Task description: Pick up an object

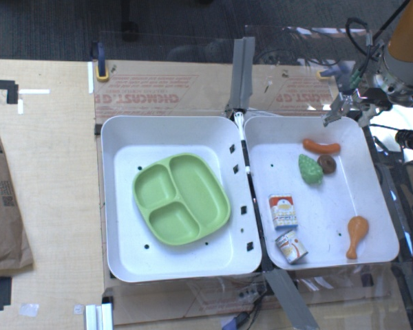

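Note:
The right bin (372, 184) holds an orange sausage (321, 146), a brown doughnut-like piece (327, 163), a green leafy toy (310, 170), a small red-and-white box (283, 211), a small can (291, 247) and an orange drumstick (356, 236). My gripper (345, 107) hangs above the bin's far right corner, above and to the right of the sausage. Its fingers look spread and nothing is between them.
The left bin (117, 184) holds a green divided plate (182, 198). A brown paper bag (3, 198) lies on the bench at far left. A grey divider post (242, 74) stands behind the two bins. Cables run along the right side.

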You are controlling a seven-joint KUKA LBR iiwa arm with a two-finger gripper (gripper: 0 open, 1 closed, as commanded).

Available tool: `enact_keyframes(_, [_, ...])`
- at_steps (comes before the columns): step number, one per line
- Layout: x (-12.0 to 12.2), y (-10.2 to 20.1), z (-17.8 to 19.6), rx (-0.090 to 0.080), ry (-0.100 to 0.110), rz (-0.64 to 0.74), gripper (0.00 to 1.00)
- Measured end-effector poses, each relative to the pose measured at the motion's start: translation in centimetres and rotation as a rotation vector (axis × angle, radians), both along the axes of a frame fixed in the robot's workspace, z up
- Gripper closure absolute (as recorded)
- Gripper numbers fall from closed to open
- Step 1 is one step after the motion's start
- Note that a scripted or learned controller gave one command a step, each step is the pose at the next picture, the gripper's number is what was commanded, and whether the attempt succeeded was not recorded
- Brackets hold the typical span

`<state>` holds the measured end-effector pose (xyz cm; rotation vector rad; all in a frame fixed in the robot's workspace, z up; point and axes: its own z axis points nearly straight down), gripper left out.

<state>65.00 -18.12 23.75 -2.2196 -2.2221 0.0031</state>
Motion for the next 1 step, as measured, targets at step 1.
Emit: enact_keyframes(1, [-2.41, 0.15, -14.50, -0.001, -0.003, -0.129, 0.00])
